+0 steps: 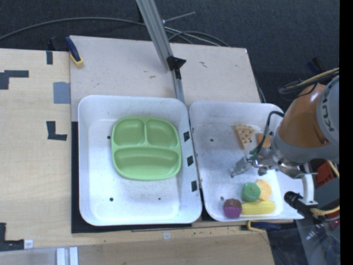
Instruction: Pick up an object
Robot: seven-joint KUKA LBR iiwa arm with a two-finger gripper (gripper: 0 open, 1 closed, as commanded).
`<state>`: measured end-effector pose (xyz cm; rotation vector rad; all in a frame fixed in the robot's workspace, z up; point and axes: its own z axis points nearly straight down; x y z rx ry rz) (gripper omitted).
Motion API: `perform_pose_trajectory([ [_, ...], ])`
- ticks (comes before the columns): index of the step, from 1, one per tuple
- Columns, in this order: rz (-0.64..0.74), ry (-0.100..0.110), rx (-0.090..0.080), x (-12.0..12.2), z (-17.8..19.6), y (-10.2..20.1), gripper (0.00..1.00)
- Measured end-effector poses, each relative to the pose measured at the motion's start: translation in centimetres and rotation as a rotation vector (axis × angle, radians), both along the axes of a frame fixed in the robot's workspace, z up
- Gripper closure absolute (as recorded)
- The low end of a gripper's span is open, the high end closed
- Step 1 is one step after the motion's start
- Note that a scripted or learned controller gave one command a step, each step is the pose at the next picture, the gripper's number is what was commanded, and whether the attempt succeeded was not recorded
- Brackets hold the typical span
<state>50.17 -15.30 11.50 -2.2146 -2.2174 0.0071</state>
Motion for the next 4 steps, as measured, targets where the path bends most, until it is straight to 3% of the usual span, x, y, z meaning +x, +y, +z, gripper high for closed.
perform_pose_trajectory([
  [1,0.001,-0.004,0.000,0.1,1.3,0.0,1.00],
  [4,0.001,-0.013,-0.004,1.4,18.4,0.4,1.00],
])
